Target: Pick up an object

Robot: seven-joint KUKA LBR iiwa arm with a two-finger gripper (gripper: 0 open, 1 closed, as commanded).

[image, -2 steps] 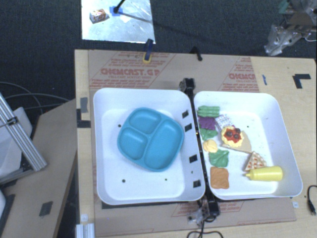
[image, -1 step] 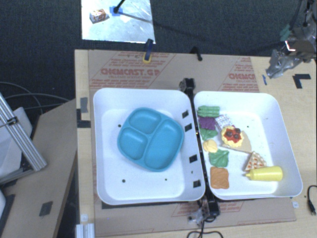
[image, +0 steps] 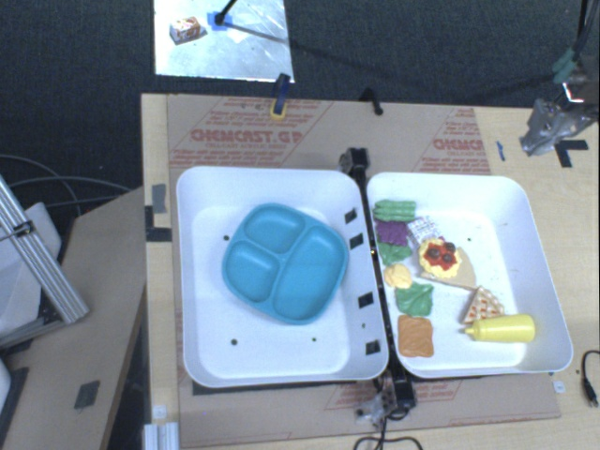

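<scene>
Presumably the yellow bottle (image: 503, 327), lying alone near the right bin's (image: 525, 204) front right corner, is best approached from above, since the gripper (image: 553, 127), parked beyond the tabletop's far right corner, holds nothing visible and its opening cannot be told.

Cardboard sheet (image: 244, 129) under bins, foil square (image: 223, 24) — rear, aluminium rail (image: 37, 261) left

Bright, even light from overhead washes both white bins (image: 281, 181), so shadows stay faint. Glare flashes off the shiny sheet (image: 223, 26) up top. The dark floor (image: 75, 82) swallows detail, and the whole frame looks soft and slightly grainy.
</scene>
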